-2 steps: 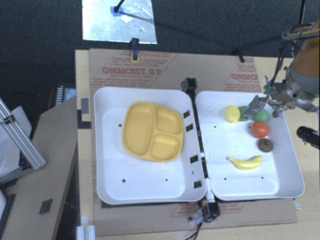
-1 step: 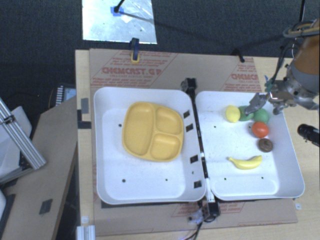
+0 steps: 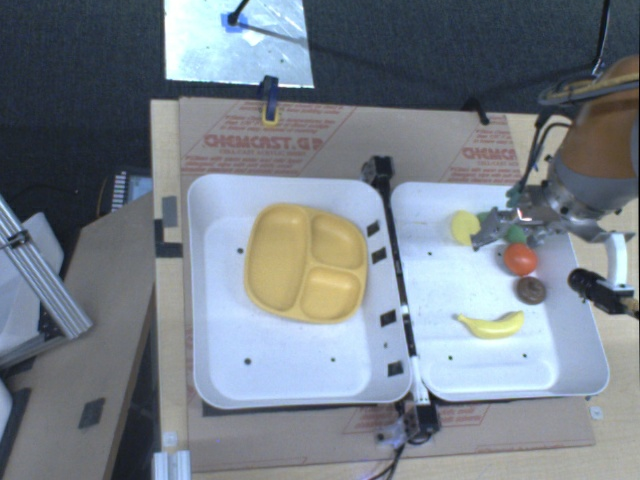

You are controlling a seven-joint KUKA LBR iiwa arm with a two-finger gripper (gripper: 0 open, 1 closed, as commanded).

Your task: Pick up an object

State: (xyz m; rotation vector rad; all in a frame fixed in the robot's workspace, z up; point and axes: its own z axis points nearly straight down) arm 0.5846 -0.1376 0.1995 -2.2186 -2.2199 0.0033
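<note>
Far off to the jaws' left, in the left bin [image 3: 215, 368], we see a yellow divided plate [image 3: 305, 262] lying flat, well apart from anything the arm is near. It plays no part in the reach as we read it.

Crossing the seam into the right bin [image 3: 570, 373], the first thing we meet is a yellow lemon-like piece [image 3: 464, 227], just to the left of the jaws and close to the dark finger that points that way. Below the jaws and a little left lies a banana [image 3: 490, 323], its long axis running roughly left to right, with its ends turned up toward the jaws; it is well apart from them.

The gripper [image 3: 512, 230] hangs over the upper part of the right bin. We cannot tell from this slant whether its fingers are spread or closed, nor whether anything sits between them. A small green object [image 3: 516, 235] shows right at the jaws, touching or nearly so. Just below them sits a red tomato-like ball [image 3: 519, 259], and beneath that a brown round piece [image 3: 530, 289].

We judge the green object and the red ball the nearest candidates: both lie directly under or just below the jaws, so the coming move looks like a short descent, not a sideways reach.
</note>
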